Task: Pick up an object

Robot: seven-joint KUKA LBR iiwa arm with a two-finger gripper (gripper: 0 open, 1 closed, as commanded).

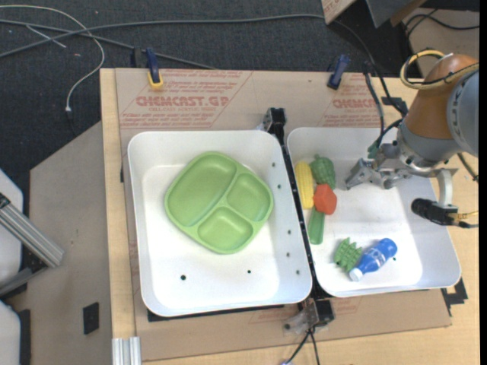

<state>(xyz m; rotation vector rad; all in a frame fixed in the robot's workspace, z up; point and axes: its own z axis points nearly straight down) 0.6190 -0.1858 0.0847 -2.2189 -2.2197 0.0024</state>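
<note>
- Pincer (378,175) hovers over the upper part of the right bin (426,276), reached in from the right. Fingers appear spread wide, one toward the left and one toward the right; nothing sits between them.
- Nearest candidates lie just left of the pincer, lined along the bin's left wall: a yellow corn cob (304,185), a green vegetable (323,170), a red tomato-like piece (325,200) and a dark green piece (315,226) below it. They touch one another, so a clean grip there looks awkward.
- Toward the bin's lower edge lie a blue bottle (377,258) and a green leafy toy (348,253), touching, well apart from the pincer.
- Left bin (152,280) holds a green divided plate (219,201).
- Both bins rest on a cardboard-covered tabletop (190,97).
- Judgement: no object picked yet; descent pending.
</note>
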